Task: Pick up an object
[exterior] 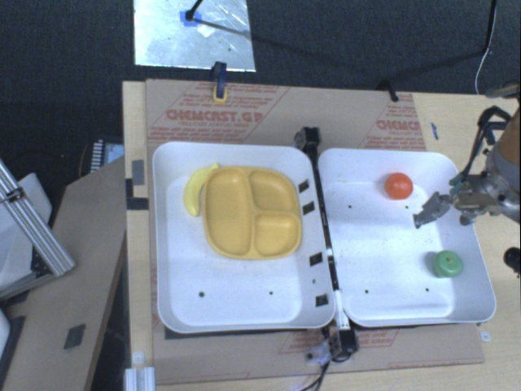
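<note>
The nearest candidates for picking are two small round things in the right bin (358, 300): an orange-red ball (398, 186) near the bin's far wall, at about one o'clock from the bin's middle, and a green round object (446, 263) near the right wall, at about four o'clock. The gripper (429, 211) hangs over the right side of this bin, between the two, with the ball at about eleven o'clock from it and the green object at about five o'clock. Nothing is seen between its fingers, and whether they are spread or pressed together I cannot tell, because the tip looks dark and blurred from this slanted view. The first risk, in my judgement, is that the gripper comes down in the bare floor between the two objects and closes on nothing. Both objects look round, so a finger that touches one off-centre could push it away, and it may roll to the wall. The green object lies close to the right wall, so a finger may hit the rim there. In the left bin (236, 300) a yellow divided plate (248, 212) lies with a banana (194, 190) touching its edge at ten o'clock; these are well apart from the gripper.
</note>
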Robot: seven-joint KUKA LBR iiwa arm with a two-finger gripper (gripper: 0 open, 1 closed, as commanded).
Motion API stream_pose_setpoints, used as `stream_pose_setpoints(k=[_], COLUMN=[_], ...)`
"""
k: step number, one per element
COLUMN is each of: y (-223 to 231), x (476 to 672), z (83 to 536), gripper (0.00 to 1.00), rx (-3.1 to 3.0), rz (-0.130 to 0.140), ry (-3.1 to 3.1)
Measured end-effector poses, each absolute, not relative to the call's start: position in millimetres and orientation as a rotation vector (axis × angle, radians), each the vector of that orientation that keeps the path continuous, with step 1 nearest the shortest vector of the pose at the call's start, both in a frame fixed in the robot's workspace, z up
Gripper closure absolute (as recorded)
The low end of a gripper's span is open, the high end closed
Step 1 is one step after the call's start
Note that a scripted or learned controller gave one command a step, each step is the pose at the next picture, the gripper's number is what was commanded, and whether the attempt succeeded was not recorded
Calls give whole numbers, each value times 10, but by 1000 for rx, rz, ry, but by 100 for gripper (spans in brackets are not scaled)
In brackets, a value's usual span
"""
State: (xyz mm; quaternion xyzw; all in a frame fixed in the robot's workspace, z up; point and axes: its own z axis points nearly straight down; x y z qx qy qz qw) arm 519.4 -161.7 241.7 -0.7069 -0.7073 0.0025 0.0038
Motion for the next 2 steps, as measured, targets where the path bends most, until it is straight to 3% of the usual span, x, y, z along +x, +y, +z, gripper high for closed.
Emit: stream_pose_setpoints(k=[1, 2], y=[-1614, -1643], x=[5217, 5276], z=[2469, 1865], gripper=[0, 0], rx=[-2219, -2219], rz=[-1, 2], ry=[-2227, -2221])
